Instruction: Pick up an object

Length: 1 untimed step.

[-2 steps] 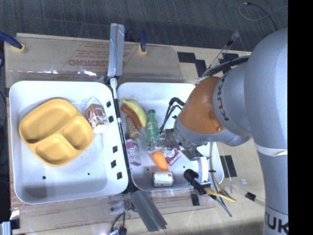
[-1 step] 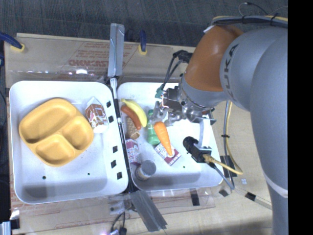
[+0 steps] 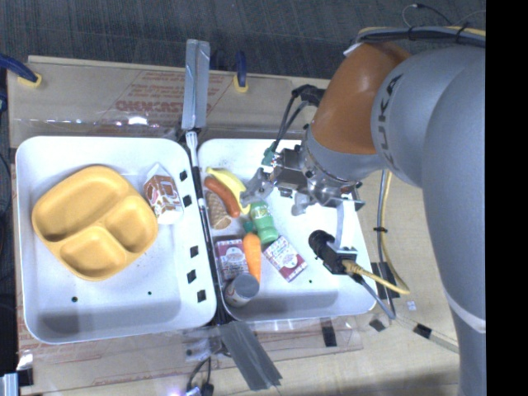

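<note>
A wooden bench point(image 3: 412, 299) carries two shallow white bins side by side, touching along a dark divider: the left bin point(image 3: 49, 316) and the right bin point(image 3: 346, 291). A cardboard sheet point(image 3: 157, 93) lies under their far edges.

Right bin point(image 3: 351, 299) crowded along its left side by banana point(image 3: 227, 184), sausage point(image 3: 223, 196), green bottle point(image 3: 262, 223), carrot point(image 3: 252, 256), two packets, can point(image 3: 242, 288), arm point(image 3: 371, 114) covering its top right, open floor at bottom right, left bin point(image 3: 107, 308) free in lower half below yellow tray point(image 3: 95, 219)
</note>
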### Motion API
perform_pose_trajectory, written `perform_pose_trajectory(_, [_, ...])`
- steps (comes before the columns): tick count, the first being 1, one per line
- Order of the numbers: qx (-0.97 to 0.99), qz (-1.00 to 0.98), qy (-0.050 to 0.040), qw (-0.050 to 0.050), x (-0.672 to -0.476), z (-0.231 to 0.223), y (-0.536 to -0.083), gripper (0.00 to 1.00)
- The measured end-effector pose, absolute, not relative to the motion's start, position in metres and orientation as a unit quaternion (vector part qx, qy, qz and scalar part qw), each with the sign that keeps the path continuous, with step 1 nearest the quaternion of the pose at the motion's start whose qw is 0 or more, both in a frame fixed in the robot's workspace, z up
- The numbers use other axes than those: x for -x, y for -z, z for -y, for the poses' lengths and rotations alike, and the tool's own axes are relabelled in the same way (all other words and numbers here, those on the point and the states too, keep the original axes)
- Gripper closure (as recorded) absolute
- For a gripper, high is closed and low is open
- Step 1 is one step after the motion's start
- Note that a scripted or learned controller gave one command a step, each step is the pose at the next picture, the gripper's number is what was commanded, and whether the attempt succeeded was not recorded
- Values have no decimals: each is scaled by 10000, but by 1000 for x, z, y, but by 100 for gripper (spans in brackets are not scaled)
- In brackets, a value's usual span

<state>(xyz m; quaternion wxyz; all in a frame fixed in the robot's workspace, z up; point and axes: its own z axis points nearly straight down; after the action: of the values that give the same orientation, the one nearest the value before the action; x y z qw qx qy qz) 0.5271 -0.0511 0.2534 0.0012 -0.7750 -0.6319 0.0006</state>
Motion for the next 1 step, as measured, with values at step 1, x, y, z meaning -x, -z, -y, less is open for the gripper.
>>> perform_pose_trajectory(1, [7661,6427,-25,20,-554,95,-93,0])
